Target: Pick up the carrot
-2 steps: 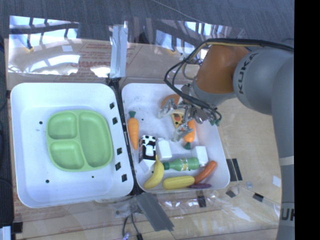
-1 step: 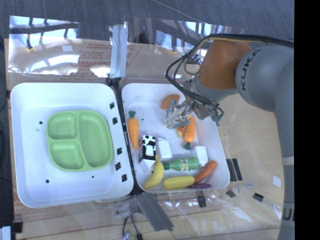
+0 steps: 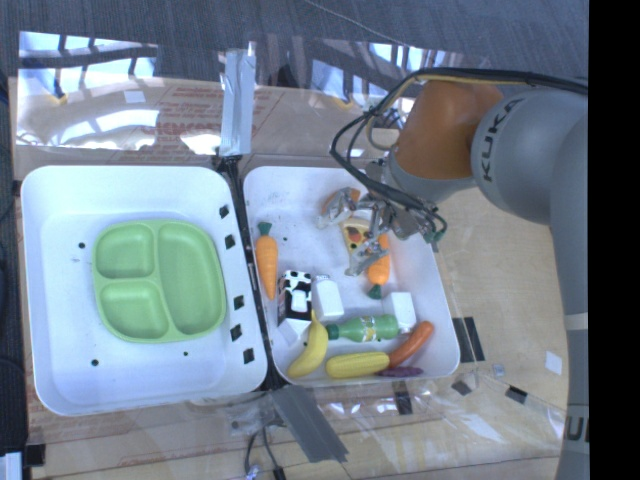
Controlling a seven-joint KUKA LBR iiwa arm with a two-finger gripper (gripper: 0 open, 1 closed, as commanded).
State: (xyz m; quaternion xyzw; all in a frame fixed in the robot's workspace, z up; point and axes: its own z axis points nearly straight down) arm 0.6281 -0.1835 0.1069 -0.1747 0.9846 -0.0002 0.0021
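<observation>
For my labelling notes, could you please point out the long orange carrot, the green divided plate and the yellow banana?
long orange carrot (image 3: 266,261): camera view, mid-body.
green divided plate (image 3: 191,273): camera view, large right compartment.
yellow banana (image 3: 312,349): camera view, middle of curve.

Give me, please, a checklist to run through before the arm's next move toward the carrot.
1. Carrot in view, nothing lying on it: ok.
2. Gripper above the carrot: not ok; it hangs over a small orange piece further right.
3. Room beside the carrot: not ok; it lies along the left wall of the bin.
4. Gripper free of any load: cannot tell.
</observation>
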